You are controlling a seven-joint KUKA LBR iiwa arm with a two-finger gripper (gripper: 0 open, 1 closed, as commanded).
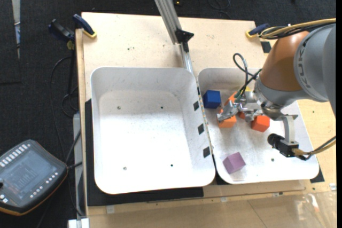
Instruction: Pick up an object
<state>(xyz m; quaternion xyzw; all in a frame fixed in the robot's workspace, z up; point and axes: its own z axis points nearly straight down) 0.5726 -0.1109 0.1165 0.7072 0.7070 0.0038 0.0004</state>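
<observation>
Here, in the right bin (307,168), a small orange block (228,120) lies just left of the bin's middle, and the gripper (231,112) is down on top of it. The metal fingers sit against the block's upper edge, but the wrist crowds the view and I cannot tell whether they are apart, together, or clamped on the block. A sliver of orange shows just above the fingers, possibly another piece, though it is too small to be sure.

A second orange block (261,123) lies just to the right, under the wrist, near the first but apart from it. A blue cube (212,98) rests up and to the left, near the wall shared with the left bin (107,83). A purple cube (234,163) sits well apart from the others, toward the near edge of the right bin.

The grey arm (315,64) with its orange band (280,64) reaches in from the right over the bin's far corner. Both bins stand side by side on a pale bench (133,40). A handheld control pendant (26,176) lies on the floor at lower left.
</observation>
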